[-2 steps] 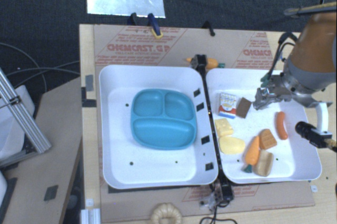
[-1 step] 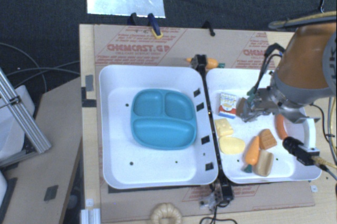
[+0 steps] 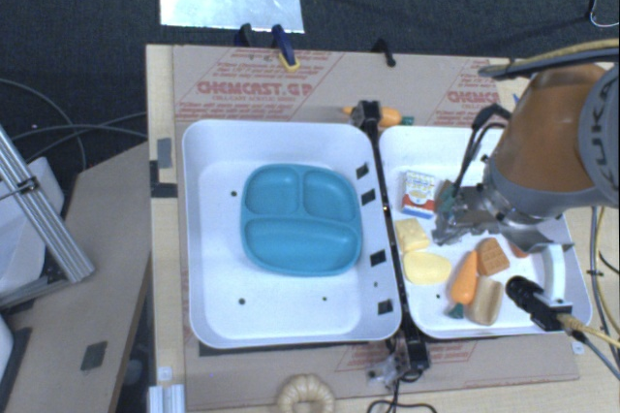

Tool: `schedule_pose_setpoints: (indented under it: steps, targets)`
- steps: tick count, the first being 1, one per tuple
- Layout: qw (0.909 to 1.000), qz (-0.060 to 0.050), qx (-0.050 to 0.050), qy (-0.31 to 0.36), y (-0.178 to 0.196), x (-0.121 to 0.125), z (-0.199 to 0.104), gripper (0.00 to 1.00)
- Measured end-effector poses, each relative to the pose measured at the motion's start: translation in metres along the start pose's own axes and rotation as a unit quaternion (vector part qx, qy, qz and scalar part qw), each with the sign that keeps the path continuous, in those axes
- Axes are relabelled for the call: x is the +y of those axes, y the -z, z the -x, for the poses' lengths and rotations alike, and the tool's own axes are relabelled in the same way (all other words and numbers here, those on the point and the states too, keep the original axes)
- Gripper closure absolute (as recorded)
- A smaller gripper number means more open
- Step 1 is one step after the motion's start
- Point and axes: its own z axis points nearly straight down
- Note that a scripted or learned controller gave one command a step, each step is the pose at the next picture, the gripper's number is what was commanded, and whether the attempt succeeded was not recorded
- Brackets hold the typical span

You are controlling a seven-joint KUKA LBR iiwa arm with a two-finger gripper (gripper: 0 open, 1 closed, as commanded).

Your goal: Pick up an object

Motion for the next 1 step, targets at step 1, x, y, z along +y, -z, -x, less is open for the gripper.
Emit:
schedule_pose_setpoints:
  steps: [1]
  targets:
    - [1.0000, 0.001, 0.000, 0.000, 0.0108, 0.0069, -0.0144, 1.00]
